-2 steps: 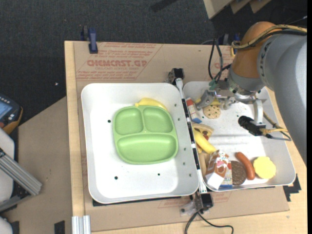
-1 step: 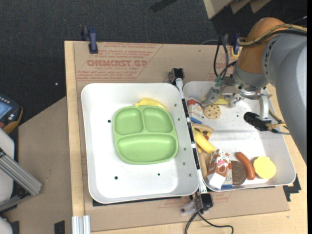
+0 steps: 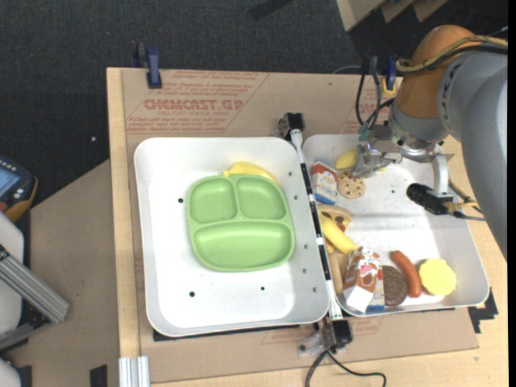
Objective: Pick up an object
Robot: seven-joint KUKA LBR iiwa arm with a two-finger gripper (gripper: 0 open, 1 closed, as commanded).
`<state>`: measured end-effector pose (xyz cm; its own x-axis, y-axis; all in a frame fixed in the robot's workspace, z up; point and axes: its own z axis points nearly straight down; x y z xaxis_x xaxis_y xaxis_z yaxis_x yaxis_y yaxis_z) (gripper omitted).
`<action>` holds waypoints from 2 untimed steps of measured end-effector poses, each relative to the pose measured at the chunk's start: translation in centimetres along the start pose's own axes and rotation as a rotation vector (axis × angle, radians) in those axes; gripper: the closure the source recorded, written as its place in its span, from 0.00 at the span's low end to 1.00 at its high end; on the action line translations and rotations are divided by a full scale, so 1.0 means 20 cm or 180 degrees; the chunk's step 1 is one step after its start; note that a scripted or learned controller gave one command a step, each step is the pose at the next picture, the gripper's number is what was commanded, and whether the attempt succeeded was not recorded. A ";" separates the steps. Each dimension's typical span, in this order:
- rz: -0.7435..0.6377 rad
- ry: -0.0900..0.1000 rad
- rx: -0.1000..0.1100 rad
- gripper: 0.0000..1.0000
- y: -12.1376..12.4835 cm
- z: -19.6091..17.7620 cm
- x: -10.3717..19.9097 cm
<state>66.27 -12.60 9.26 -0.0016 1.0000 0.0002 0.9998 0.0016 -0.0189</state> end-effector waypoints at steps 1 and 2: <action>0.0025 -0.0017 -0.0077 1.00 -0.14 -0.27 -0.41; -0.0013 0.0003 -0.0071 1.00 -0.24 -0.56 -0.06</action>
<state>61.65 -13.85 20.58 -0.0056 1.0000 0.0013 1.0000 0.0056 0.0035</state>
